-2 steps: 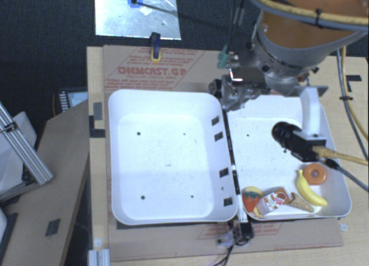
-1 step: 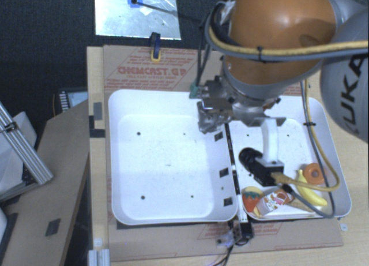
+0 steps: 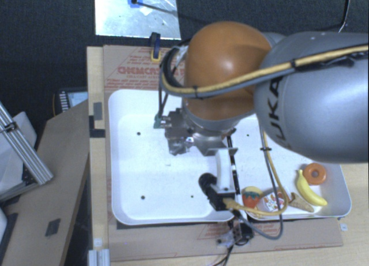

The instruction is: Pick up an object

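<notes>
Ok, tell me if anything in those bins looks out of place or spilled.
Nothing stands out as spilled or damaged. The toy items, a banana, an orange round piece and a few more beside them, are crowded into the near corner of the right bin, lying loosely against each other. The arm covers much of both bins.

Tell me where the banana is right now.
The banana lies in the right bin, near its front right corner, just below an orange round object and right of the small items there.
</notes>
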Robot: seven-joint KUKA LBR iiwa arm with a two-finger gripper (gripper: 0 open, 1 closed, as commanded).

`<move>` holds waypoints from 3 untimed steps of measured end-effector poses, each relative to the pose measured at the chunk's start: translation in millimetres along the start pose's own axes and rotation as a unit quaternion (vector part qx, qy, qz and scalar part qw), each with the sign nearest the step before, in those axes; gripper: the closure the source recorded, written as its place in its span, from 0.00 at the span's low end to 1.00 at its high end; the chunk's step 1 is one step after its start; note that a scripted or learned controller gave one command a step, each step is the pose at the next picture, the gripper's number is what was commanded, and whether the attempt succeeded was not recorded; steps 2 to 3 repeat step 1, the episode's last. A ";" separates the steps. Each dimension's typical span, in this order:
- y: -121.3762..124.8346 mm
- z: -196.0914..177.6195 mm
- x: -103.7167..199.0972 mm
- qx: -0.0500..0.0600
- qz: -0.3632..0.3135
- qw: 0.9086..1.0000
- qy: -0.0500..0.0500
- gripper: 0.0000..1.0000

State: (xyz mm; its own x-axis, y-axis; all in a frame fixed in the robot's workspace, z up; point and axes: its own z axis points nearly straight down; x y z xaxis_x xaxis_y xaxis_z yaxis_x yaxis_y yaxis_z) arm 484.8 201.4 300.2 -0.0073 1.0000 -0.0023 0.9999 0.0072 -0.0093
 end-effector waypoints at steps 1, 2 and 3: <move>1.8 -5.8 -2.0 -0.005 0.003 1.000 0.002 0.00; 1.8 -5.8 -2.0 -0.005 0.003 1.000 0.002 0.00; 1.8 -5.8 -2.0 -0.005 0.003 1.000 0.002 0.00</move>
